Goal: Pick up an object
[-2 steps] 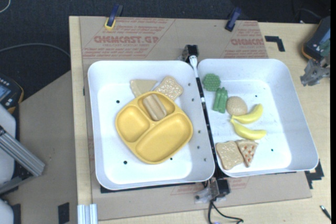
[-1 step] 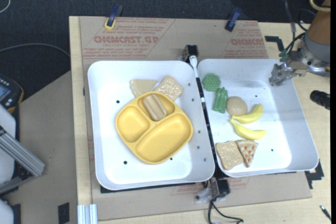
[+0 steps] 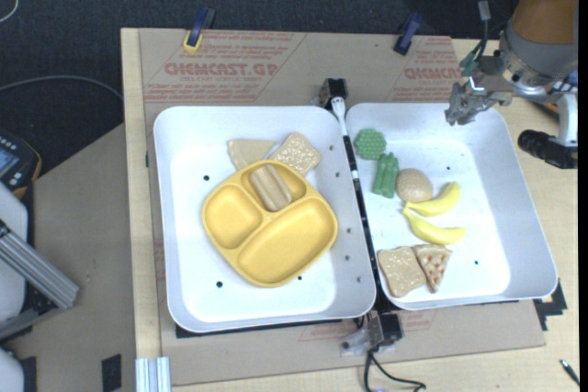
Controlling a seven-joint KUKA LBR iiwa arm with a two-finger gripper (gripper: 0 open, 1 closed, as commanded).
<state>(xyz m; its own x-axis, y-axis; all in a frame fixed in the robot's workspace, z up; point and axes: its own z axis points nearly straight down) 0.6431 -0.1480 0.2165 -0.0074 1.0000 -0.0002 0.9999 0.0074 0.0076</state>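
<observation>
Bananas point(image 3: 435, 214) lie in the right bin point(image 3: 514, 197) with a beige ball point(image 3: 414, 185), green pieces point(image 3: 385, 174) and toast slices point(image 3: 413, 268). The hand point(image 3: 462, 108) hovers over that bin's far edge with nothing in it; whether it is open cannot be told. The left bin point(image 3: 184, 197) bears a yellow divided plate point(image 3: 268, 232).

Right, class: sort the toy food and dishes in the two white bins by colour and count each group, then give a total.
Yellow: 3, the divided plate and two bananas.
Green: 2, a round piece and a long piece.
Tan or beige: 6, sausage, cracker, flat slice, round piece, bread slice, toast triangle.
Total: 11
</observation>
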